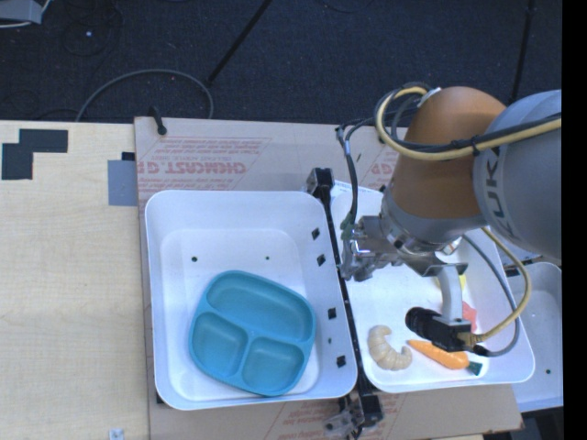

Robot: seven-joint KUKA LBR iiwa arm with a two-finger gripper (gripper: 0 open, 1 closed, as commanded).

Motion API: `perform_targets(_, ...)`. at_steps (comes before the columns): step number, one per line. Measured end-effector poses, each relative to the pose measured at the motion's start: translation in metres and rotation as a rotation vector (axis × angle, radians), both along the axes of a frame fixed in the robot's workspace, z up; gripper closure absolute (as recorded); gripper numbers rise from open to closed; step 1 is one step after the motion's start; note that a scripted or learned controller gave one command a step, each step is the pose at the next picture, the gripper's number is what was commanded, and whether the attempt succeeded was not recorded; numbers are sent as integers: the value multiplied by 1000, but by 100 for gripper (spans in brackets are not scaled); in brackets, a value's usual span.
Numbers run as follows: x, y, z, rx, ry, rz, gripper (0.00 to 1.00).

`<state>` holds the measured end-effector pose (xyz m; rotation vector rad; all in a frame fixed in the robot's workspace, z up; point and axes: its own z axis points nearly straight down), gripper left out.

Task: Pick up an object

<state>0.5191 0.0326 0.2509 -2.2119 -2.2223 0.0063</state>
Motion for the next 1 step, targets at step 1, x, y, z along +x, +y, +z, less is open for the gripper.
perform_targets(1,-5,53,-5,0,-1,0,100)
